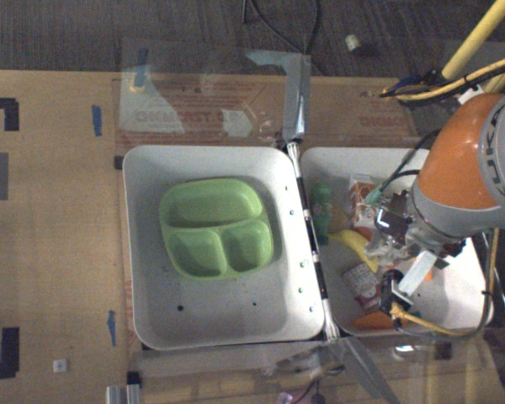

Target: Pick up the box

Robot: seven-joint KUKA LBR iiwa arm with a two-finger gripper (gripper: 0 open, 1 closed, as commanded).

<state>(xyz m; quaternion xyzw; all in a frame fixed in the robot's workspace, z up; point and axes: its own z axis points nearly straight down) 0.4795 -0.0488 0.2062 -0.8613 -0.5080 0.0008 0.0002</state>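
The box [363, 199], a small orange and white printed carton, lies in the upper middle of the right bin [463, 297]. My gripper [388, 232] hangs low over that bin, just right of and below the box, and its wrist hides the box's right edge. Nothing can be seen held in it. The grey arm with its orange band [459, 162] comes in from the right and covers the bin's right side.
Also in the right bin are a green bottle [321, 209] by the left wall, a yellow banana [354, 246], a clear printed packet [361, 280] and an orange item [372, 320] at the front. A green divided plate [216, 226] lies in the left bin [151, 310].
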